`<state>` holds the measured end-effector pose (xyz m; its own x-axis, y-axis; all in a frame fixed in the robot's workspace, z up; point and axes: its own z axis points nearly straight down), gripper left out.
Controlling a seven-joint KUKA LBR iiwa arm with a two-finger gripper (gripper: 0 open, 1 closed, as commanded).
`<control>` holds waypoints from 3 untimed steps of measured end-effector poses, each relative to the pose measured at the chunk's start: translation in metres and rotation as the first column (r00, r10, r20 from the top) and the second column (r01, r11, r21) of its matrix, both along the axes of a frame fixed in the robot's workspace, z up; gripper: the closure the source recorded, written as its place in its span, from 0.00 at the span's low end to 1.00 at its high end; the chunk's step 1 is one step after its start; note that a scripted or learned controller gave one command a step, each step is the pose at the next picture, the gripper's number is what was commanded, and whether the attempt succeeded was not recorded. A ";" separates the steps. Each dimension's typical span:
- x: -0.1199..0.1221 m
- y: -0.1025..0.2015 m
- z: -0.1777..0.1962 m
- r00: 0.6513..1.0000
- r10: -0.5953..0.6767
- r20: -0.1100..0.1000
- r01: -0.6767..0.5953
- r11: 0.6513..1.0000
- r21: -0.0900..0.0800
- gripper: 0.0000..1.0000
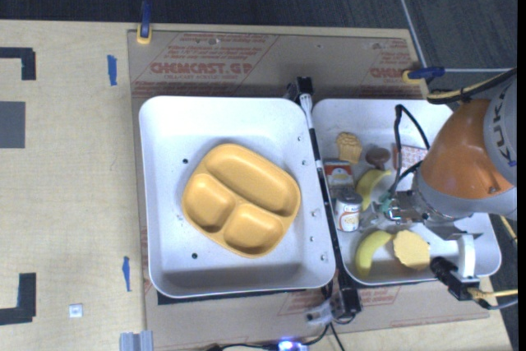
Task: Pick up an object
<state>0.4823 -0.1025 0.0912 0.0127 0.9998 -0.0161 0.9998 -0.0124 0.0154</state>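
Two white bins side by side. Left bin (164, 177): one yellow three-compartment tray (240, 197), lying tilted, nothing else in it. Right bin (362, 115): small clutter. Count as seen: two bananas, one upper (371, 180) near the middle, one lower (370, 249) by the front wall; one yellow wedge-like piece (411, 249) touching the lower banana's right end; one tan bread-like lump (349, 146) near the back; one brown round item (378, 154) just beside it; two small cans or jars, one red-labelled (338, 173), one white (349, 214), along the left wall. Arm (472, 160) with orange band covers the right half of this bin, so anything under it is hidden. Gripper (393, 208) sits low among the items between the two bananas; cannot tell its state, nothing visibly held. A red-white packet (408, 156) is half hidden by the arm.
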 end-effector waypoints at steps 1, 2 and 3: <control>0.000 0.000 0.000 1.000 0.001 0.001 -0.001 1.000 0.000 0.00; 0.001 0.004 0.007 1.000 0.006 0.000 -0.006 1.000 0.007 1.00; 0.001 0.000 0.008 1.000 0.001 0.004 -0.001 1.000 -0.002 0.00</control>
